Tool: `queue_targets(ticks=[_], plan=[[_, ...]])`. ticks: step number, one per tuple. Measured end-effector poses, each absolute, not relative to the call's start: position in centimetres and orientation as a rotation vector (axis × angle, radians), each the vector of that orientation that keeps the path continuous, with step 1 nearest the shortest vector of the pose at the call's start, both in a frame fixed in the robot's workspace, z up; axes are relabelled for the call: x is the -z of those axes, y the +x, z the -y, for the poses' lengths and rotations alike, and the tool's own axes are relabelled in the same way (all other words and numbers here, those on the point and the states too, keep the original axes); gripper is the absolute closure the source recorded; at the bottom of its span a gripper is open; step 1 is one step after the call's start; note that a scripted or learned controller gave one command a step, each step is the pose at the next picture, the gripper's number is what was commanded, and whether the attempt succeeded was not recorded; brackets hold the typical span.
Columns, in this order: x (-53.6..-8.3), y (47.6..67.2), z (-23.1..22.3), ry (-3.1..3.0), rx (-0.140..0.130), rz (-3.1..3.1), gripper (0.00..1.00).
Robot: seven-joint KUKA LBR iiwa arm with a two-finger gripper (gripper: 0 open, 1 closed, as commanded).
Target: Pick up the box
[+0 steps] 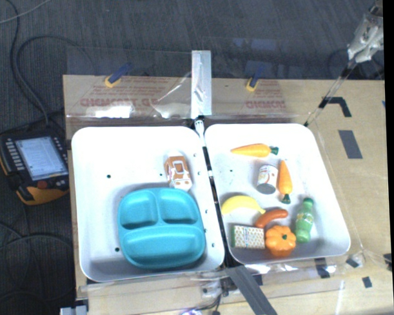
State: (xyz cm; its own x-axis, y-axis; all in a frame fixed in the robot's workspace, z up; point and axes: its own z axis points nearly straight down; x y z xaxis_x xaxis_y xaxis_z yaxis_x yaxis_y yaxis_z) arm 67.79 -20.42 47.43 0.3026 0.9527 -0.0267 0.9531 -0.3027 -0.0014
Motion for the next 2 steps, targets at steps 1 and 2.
queue_targets(ticks=[1, 2], plan=[[-48.23, 67.94, 20.3, 2.519, 0.041, -1.848, 1.0], [-49.03, 68.1, 20.18, 2.515, 0.047, -1.85, 1.0]])
